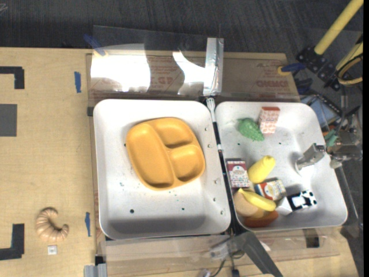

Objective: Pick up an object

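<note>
The right bin point(300, 117) holds several small objects. A green leafy toy point(251, 129) and a small pink and white carton point(268, 120) lie near its far side. A dark red packet point(237, 173), a yellow pepper-like toy point(261, 168), a banana point(257, 201) on a brown bowl point(253, 214), a small printed box point(273, 188) and a black and white toy point(302, 201) crowd the near side. My gripper point(311, 155) is a grey shape low over the bin's right side, apart from all the objects and with nothing seen in it.
The left bin point(109, 154) carries a yellow divided plate point(165, 152). A croissant toy point(52, 224) lies on the wooden bench at the near left. Cables and a yellow bar point(343, 16) sit at the far right. Bare bin floor lies around the gripper.
</note>
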You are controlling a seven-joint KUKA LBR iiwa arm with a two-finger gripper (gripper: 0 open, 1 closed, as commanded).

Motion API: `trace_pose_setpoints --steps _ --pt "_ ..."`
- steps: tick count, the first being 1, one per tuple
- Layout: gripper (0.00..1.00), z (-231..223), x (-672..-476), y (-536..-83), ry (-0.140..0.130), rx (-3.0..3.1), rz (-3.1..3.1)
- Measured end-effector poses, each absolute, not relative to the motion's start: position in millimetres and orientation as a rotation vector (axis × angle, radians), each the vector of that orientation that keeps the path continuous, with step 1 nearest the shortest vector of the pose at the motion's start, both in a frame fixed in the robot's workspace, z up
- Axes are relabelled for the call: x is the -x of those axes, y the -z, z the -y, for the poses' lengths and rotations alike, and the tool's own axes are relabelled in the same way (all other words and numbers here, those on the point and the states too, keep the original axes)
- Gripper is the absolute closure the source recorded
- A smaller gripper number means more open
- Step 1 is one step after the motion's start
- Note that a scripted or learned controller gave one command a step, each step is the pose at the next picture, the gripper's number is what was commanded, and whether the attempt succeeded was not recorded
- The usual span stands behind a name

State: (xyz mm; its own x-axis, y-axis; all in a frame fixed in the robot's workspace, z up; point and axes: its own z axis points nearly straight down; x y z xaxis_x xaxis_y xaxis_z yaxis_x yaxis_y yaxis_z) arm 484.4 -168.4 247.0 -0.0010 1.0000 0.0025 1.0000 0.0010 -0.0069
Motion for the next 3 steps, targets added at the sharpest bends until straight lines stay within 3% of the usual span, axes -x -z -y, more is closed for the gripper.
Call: trace_pose_setpoints --steps 1,2,3 --pt "0.0 110 -494.8 -121 -0.008 2.262 2.167" --pt "0.0 94 -555.3 -87 0.005 2.346 2.1" --pt "1.0 93 -556.5 -96 0.007 2.346 2.1"
